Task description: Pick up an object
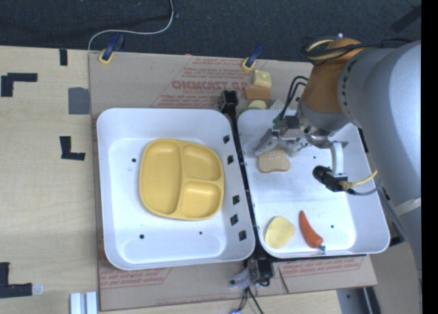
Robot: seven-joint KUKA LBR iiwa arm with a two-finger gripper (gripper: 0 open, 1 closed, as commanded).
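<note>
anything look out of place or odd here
Two things sit outside the bins: a tan block and a pale green piece lie on the cardboard behind the right bin. The yellow divided plate lies slightly askew in the left bin. Nothing looks spilled or damaged.

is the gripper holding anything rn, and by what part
Cannot be told. The gripper is low in the right bin, right above the bread slice, but no grasp on the slice is visible.
</note>
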